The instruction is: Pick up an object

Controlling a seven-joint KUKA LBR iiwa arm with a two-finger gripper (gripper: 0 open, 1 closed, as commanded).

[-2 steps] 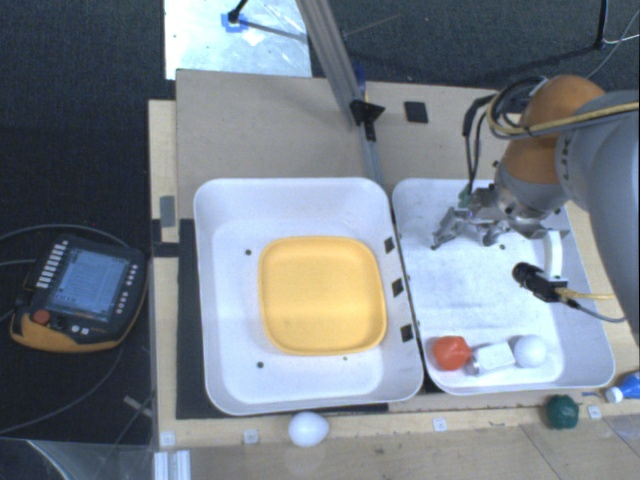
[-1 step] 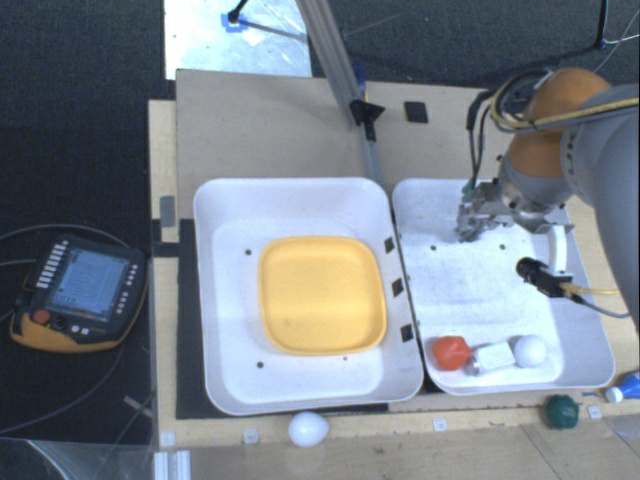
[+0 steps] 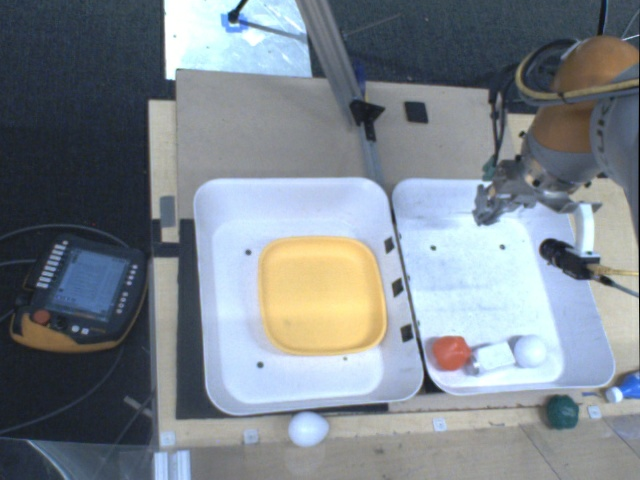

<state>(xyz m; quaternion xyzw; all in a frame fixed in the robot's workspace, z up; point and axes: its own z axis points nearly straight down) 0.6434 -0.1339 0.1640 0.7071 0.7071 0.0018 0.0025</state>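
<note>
We see the grey arm's two-finger gripper (image 3: 487, 206) hanging over the far edge of the right shallow white bin (image 3: 500, 268), and we cannot tell how it stands. Along that bin's near edge lie a small orange-red lump (image 3: 449, 352), a white rectangular block (image 3: 492, 357) and a white ball (image 3: 529, 350), well apart from the gripper. A square yellow plastic plate (image 3: 322, 294) fills the left white bin (image 3: 225, 268).

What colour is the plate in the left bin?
Yellow: the plate shows plainly in the camera view.
</note>
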